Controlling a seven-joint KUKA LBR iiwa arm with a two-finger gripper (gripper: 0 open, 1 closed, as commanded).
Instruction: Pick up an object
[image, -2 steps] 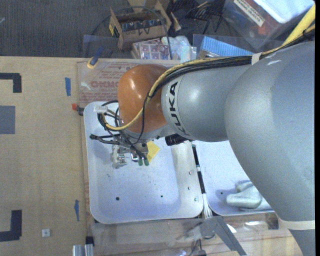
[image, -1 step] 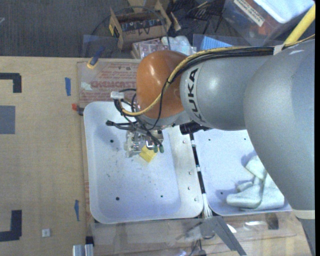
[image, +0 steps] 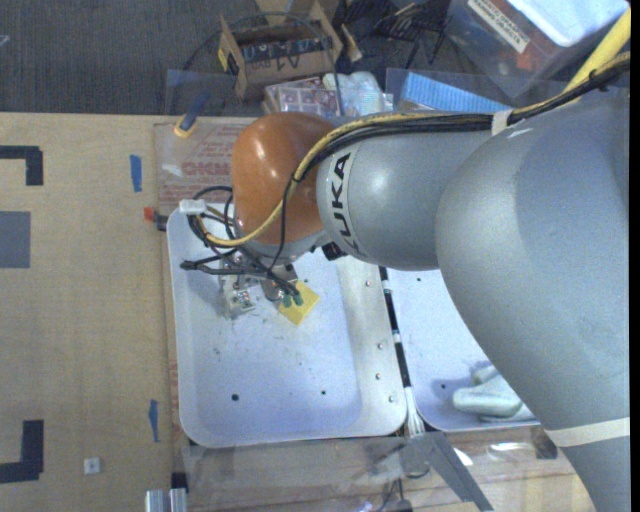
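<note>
The grey arm with its orange band reaches over the left bin (image: 270, 400). Its gripper (image: 262, 292) hangs low over the bin's upper middle, with cables looped around the wrist. A small yellow block (image: 301, 305) lies on the bin floor right beside the fingertips, touching or nearly touching them. A small pale, speckled object (image: 238, 301) lies just left of the gripper. The arm hides the upper part of the left bin.
The right bin (image: 440, 400) holds a white, elongated object (image: 488, 400) near its front edge; the arm covers most of that bin. The bench's wooden top extends to the left. Boxes and clutter stand behind the bins.
</note>
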